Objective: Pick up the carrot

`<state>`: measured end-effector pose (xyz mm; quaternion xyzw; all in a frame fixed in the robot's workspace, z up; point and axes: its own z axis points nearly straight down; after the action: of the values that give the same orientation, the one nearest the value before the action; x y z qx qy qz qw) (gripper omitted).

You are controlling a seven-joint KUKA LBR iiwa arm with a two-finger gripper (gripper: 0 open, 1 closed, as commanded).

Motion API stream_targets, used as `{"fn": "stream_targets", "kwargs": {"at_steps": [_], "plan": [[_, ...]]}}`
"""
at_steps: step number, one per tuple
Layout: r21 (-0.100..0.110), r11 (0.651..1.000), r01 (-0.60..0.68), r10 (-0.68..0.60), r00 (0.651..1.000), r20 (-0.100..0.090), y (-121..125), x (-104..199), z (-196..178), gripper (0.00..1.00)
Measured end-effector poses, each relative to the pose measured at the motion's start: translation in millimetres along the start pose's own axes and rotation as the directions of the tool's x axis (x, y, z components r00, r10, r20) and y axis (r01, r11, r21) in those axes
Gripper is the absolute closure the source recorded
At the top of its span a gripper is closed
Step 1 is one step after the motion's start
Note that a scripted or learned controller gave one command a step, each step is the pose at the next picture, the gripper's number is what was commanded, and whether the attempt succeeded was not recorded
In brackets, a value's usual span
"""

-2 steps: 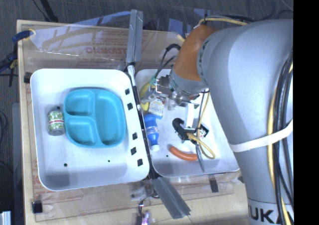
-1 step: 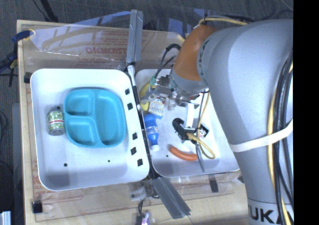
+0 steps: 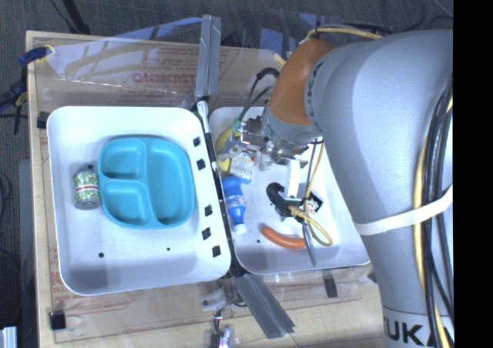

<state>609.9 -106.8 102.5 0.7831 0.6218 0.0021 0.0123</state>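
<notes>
Orange: 1 carrot [image 3: 281,237], 2 bins [image 3: 62,185]

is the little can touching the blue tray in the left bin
Apart. The camera view shows a strip of white bin floor between the can and the left rim of the blue tray.

Even, fairly bright overhead light falls on the scene, and both white bins [image 3: 69,262] read clean without blown-out patches. Soft sheen runs along the grey arm [image 3: 393,92] and the clear plastic sheet [image 3: 131,61] at the tabletop's far edge. Shadows are short and faint, gathering under the arm and along the bin walls. The floor beyond stays dim. Fine detail is slightly soft and grainy throughout.
</notes>
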Motion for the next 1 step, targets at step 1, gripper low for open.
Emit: {"fn": "stream_targets", "kwargs": {"at_steps": [1], "plan": [[0.0,1.0,0.0,0.0,1.0,0.0,0.0,0.0,0.0,0.0]]}}
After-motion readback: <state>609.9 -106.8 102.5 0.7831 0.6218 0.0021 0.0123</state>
